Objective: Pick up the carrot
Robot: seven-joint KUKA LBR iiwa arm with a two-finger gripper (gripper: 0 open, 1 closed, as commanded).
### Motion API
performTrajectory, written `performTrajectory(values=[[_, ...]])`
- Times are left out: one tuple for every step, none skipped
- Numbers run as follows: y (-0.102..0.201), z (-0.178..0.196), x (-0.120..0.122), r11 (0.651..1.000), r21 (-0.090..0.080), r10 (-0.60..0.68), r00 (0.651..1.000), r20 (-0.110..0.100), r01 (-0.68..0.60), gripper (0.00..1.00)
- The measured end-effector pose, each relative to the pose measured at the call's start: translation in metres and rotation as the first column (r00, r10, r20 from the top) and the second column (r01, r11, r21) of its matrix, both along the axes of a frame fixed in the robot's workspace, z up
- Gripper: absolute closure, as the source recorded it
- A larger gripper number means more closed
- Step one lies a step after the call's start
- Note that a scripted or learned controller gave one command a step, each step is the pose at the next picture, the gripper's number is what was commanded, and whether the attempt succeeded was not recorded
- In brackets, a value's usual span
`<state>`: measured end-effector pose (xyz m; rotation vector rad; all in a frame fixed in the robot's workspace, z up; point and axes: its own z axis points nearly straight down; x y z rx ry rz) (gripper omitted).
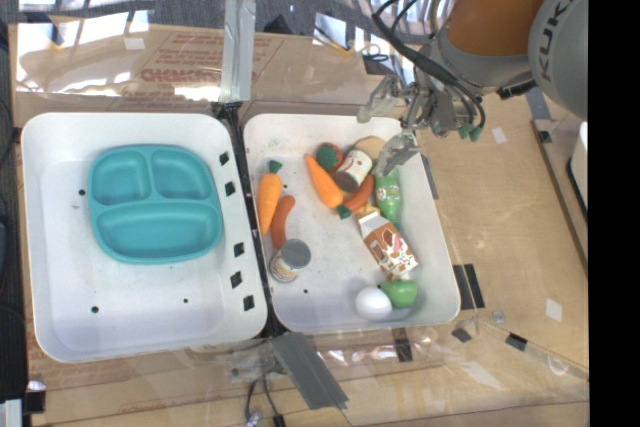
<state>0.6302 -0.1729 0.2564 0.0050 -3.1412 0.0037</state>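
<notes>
Hovering: your gripper (408,137) hangs over the right bin's (440,260) far right corner, just above the pile of toy food.
Pincer: you cannot tell from this slant whether it is released or clenched; nothing shows between its tips.
Carrot: one carrot (269,198) lies along the right bin's left wall, green top toward the far edge, touching a red-orange sausage (283,218) beside it.
Second carrot: another carrot (324,181) lies tilted near the bin's middle, toward the far edge, against a brown-and-cream piece (355,167).
Near edge: you have a white egg (374,302) and a green piece (402,292) touching in the near right corner, with a printed carton (387,246) just beyond them.
Tin: a small round can (289,258) sits by the left wall.
Left bin: the left bin (50,215) carries a teal divided plate (154,203).
</notes>
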Motion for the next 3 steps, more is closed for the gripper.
performTrajectory(values=[[0.04, -0.137, 0.009, 1.0, 0.006, 0.029, 1.0, -0.011, -0.028, 0.0], [0.042, -0.165, -0.005, 0.998, 0.003, 0.055, 0.998, 0.0, -0.055, 0.0], [0.044, -0.153, -0.003, 0.998, 0.002, 0.063, 0.998, 0.005, -0.063, 1.0]])
